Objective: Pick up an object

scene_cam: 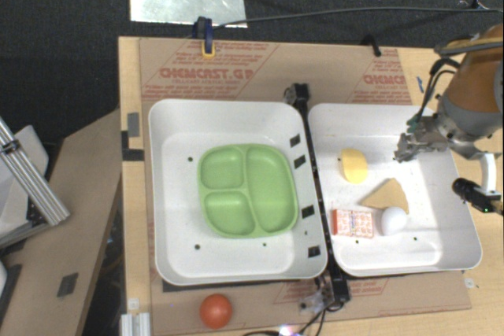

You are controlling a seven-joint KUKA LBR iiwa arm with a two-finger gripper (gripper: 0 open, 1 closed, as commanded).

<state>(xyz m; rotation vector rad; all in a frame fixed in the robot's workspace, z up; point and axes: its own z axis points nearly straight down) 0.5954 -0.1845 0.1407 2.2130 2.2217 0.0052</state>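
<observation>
Right white bin (441, 248): yellow object (354, 166) long axis near-far; pincer (405, 149) beside, grip state unclear.

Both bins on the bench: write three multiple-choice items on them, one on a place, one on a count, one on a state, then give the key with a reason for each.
1. Where does the green divided plate lie?
A. In the left bin
B. In the right bin
C. On the bench in front of the bins

2. How many loose things lie in the right bin?
A. Two
B. Four
C. Six

3. How does the gripper stand to the yellow object?
A. Closed around it
B. Apart from it, to its right
C. Pressing it down from above

Key:
1 A, the plate fills the middle of the left bin.
2 B, the yellow object, the tan wedge, the white ball and the red and white box lie there.
3 B, bare bin floor shows between the gripper and the yellow object.
</observation>
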